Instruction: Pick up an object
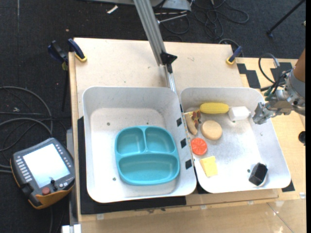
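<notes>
The right bin (272,144) holds several small items: a yellow corn cob (214,108), a white block (239,113), a tan round piece (212,130), a red-orange round piece (198,146), a yellow wedge (209,166), a black object (258,174) and a brownish item (194,122) against the left wall. My gripper (261,115) hangs at the bin's upper right rim, just right of the white block and apart from it. Nothing shows in its grasp.
The left bin (97,125) holds a blue divided plate (146,154). A slanted metal pole (153,28) comes down to the gap between the bins. A teach pendant (41,171) lies on the floor at the left. Cables run beside the arm at the right.
</notes>
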You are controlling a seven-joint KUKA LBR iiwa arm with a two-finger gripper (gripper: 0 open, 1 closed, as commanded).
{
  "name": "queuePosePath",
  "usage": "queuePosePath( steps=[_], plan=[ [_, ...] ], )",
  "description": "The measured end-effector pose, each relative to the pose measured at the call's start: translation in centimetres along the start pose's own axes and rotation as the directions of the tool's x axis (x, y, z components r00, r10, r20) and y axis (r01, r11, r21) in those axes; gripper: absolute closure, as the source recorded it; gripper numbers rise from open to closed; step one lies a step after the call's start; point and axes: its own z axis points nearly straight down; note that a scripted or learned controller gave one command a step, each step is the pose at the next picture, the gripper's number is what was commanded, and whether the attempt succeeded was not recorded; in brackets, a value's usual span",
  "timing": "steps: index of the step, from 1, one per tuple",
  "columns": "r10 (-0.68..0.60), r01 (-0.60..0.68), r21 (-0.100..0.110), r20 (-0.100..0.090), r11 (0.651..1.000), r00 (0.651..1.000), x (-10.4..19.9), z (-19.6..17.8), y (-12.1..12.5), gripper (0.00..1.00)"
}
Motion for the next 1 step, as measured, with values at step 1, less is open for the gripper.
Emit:
queuePosePath(
  steps=[1],
  plan=[
    [-0.005,0.005,0.006,-0.003,1.000,1.000,5.26,1.22,-0.51,1.00]
  ],
)
